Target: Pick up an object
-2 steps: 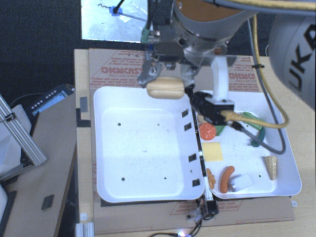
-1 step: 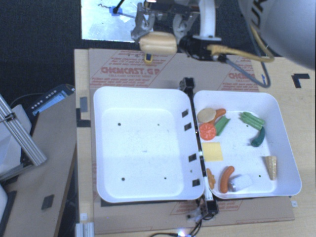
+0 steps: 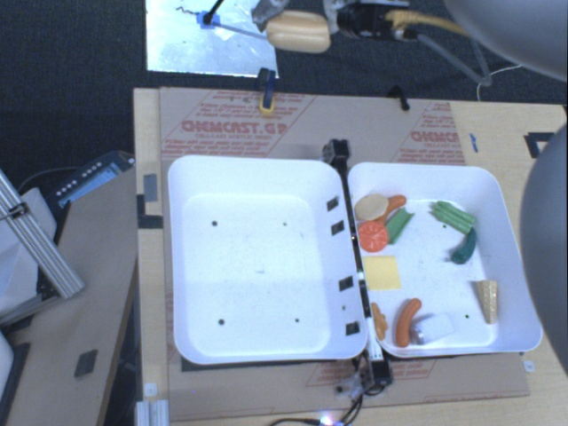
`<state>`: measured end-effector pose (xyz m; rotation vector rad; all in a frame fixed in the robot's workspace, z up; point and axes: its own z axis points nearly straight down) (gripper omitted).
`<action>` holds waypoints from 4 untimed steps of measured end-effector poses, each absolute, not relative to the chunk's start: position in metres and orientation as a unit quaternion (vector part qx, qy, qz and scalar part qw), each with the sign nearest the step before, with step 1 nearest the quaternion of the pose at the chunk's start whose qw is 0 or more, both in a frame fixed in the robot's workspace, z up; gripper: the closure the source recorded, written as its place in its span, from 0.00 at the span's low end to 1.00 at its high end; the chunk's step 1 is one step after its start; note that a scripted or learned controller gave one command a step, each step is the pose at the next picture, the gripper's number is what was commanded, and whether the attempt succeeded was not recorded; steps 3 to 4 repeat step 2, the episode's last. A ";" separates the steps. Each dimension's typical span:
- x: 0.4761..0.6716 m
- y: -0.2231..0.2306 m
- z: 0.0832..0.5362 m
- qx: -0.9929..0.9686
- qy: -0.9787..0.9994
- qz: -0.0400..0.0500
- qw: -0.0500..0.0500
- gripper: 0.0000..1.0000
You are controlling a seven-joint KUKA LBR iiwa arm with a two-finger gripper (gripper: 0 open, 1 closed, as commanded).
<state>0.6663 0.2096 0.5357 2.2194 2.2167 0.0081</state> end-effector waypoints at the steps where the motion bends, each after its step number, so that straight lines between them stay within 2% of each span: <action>1: 0.583 0.236 0.365 0.705 0.709 -0.007 -0.004 1.00; 2: 0.620 0.234 0.546 0.705 0.709 0.009 0.005 1.00; 4: 0.620 0.234 0.546 0.705 0.709 0.009 0.005 1.00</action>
